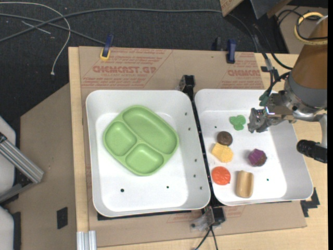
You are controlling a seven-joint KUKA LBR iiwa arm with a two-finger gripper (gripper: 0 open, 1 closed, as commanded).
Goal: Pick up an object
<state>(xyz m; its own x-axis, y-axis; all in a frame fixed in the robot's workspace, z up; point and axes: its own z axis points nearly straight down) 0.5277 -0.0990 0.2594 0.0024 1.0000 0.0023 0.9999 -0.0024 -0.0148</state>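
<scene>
Your gripper (256,123) hovers over the right bin (291,189), upper part, just right of the green piece (238,122); you cannot tell how it is set. Below lie a brown ball (225,138), yellow block (222,152), purple piece (257,157), orange-red piece (221,176) and tan cylinder (244,184). Left bin (104,191): green divided plate (140,139).

6 small food toys (224,138) in right bin (291,191).
</scene>
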